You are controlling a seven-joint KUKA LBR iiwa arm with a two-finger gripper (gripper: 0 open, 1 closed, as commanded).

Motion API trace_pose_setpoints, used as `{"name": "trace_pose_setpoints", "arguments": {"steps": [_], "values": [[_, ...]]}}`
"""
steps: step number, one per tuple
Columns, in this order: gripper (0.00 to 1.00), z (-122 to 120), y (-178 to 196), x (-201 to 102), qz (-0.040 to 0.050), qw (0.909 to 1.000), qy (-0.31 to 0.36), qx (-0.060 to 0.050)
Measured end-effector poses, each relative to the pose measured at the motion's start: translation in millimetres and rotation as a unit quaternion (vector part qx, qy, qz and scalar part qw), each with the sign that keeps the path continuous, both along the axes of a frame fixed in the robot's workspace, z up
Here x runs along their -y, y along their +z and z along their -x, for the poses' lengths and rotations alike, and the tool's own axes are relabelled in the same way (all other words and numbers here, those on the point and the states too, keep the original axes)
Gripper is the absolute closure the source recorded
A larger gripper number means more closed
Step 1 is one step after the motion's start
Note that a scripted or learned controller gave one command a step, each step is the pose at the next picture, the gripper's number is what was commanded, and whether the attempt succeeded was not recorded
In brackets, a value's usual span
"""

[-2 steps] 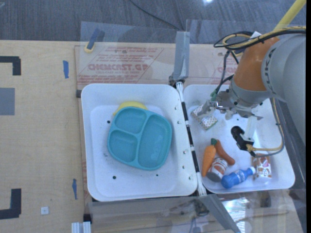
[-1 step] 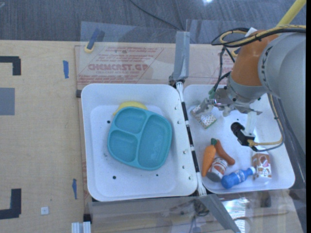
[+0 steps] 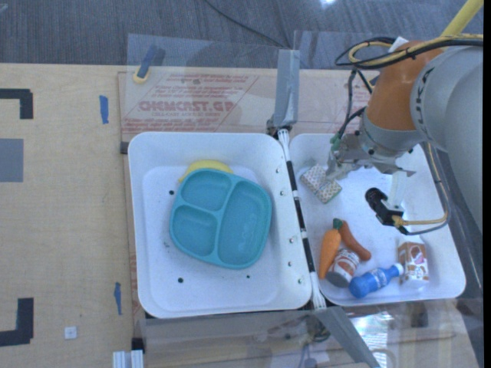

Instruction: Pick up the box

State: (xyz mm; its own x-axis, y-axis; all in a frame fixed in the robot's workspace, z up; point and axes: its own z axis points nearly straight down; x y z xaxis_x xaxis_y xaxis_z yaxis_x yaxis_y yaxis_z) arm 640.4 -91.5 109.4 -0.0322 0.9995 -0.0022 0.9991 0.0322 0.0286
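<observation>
Grey carpet (image 3: 92, 14) lay beyond the far edge of a pale wooden bench (image 3: 61, 244), on which two shallow white bins stood side by side. The box (image 3: 320, 183), small and speckled grey, rested tilted on the floor of the right bin (image 3: 357, 219), in its far left part and close to the wall shared with the left bin (image 3: 153, 205). The gripper (image 3: 336, 167) was directly at the box's far right corner, apparently touching it; whether it was spread or closed could not be determined, nor whether the box was gripped. The arm (image 3: 453, 106) entered from the right, its orange band (image 3: 395, 98) above the far part of the right bin. Nearer in the same bin, well apart from the box, lay an orange carrot (image 3: 330, 250), with a reddish-brown elongated item (image 3: 356, 244) just to its right and a small red-and-white container (image 3: 345, 267) touching both. A blue bottle (image 3: 374, 280) lay on its side just right of the container, and a brown-and-white packet (image 3: 413, 261) lay beside the bottle's cap end. In the left bin a blue divided plate (image 3: 222, 218) sat near the centre, overlapping a yellow item (image 3: 205, 165) at its far edge. A sheet with red lettering (image 3: 192, 98) lay flat beyond the left bin. Strips of blue tape (image 3: 103, 110) and black markings (image 3: 23, 102) were noted on the bench to the left.
</observation>
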Motion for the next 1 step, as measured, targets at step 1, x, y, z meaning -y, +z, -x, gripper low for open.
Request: {"name": "trace_pose_setpoints", "arguments": {"steps": [1], "values": [[0.0, 0.1, -0.1, -0.1, 0.0, 1.0, 0.0, 0.0]]}}
